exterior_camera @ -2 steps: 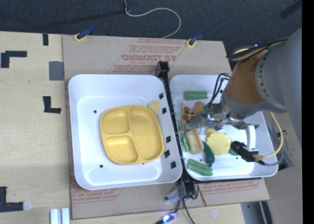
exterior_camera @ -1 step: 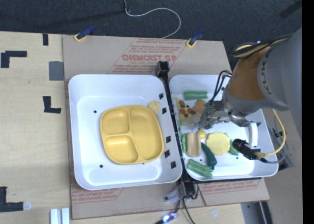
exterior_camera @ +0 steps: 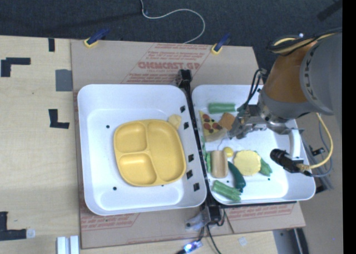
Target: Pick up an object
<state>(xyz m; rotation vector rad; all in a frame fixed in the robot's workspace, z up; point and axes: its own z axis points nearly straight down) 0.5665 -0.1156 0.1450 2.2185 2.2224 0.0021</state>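
While my arm (exterior_camera: 303, 83) reaches in from three o'clock, my gripper (exterior_camera: 240, 126) hangs low over the right bin (exterior_camera: 300, 189), near that bin's ten o'clock corner. Whether anything sits in my grasp I cannot tell, since the wrist and its grey housing cover the tips from above.

Toy food lies scattered beneath and around me in this bin. At my eleven o'clock lies a green bean pod (exterior_camera: 221, 106), stretched flat near the bin's far wall. Just beside me at nine o'clock sits a brown wedge (exterior_camera: 226, 120), and past it, against the divider, a pizza slice (exterior_camera: 209, 126) with red spots. Toward six o'clock a yellow round piece (exterior_camera: 247, 162) rests on the floor of the bin, with a hot dog (exterior_camera: 218, 162) next to it at its nine o'clock. A dark green pepper (exterior_camera: 237, 176) lies just below those two, and a lighter green pod (exterior_camera: 226, 190) lies near the bin's near wall at seven o'clock.

Well apart at nine o'clock, the left bin (exterior_camera: 94, 136) holds a yellow divided plate (exterior_camera: 149, 151), with a small pale yellow piece (exterior_camera: 175, 120) at the plate's one o'clock
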